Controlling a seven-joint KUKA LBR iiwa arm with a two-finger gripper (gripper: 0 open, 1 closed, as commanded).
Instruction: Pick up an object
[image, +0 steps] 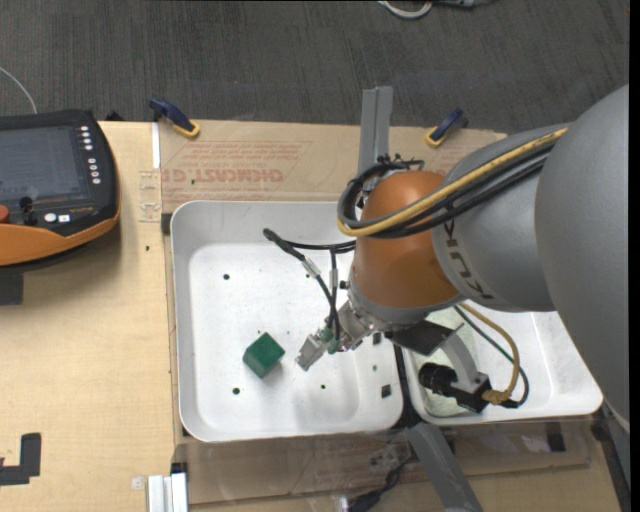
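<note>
A small green block (264, 355) lies on the floor of the left white bin (215, 420), toward its front left. My gripper (314, 352) hangs low over the same bin, just to the right of the block and apart from it. The big orange wrist band and grey arm cover the bin's right side and the wall between the two bins. Nothing shows between the gripper's tips.
The right white bin (560, 390) is mostly hidden by the arm. An orange and black hand-held pendant (50, 185) rests on the bench at the far left. Two clamps (175, 117) hold the cardboard at the back edge.
</note>
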